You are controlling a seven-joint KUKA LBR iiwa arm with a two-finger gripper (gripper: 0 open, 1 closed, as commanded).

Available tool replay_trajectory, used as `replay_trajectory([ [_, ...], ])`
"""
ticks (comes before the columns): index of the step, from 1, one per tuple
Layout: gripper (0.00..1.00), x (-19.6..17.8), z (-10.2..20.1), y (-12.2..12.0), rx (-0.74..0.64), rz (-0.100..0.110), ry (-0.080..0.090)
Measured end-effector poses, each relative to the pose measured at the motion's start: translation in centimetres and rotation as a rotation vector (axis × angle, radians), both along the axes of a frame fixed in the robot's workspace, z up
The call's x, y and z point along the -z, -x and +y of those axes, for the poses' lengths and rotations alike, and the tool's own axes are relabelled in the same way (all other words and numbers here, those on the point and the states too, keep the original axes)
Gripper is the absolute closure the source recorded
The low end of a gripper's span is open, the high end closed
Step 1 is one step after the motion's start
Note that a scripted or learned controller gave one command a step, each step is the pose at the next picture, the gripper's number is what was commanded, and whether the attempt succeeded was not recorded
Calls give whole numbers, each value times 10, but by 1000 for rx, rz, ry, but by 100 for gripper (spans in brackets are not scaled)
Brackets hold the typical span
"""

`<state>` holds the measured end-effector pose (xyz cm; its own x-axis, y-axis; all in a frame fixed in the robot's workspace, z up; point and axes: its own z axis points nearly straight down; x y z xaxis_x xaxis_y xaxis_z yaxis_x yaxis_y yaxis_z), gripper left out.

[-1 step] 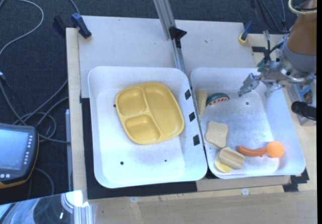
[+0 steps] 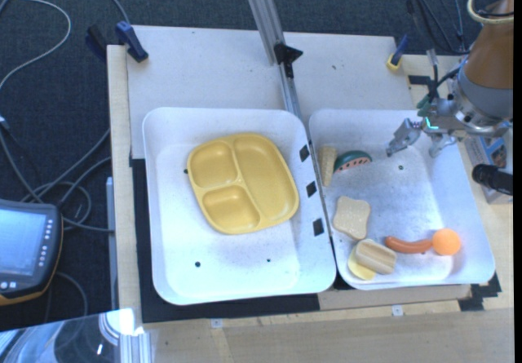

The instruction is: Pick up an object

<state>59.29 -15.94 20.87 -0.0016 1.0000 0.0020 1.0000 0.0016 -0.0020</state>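
Still at the approach step — gripper (image 2: 418, 138) spread and holding nothing, poised over the upper right of the right bin (image 2: 481, 227), nearest the watermelon slice (image 2: 353, 161) just to its left — next calling for a descent onto it.

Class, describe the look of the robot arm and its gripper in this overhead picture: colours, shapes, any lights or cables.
The grey arm carries a broad orange band above the wrist. Its metal two-finger gripper has silver-grey fingers on a pale round wrist plate, with a small green-blue light beside it. Thin dark cables run down near the wrist.
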Motion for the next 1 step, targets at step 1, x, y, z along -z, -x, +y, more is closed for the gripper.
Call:
replay_trajectory([
  [1, 0, 49, 9, 6, 1, 5, -1],
])
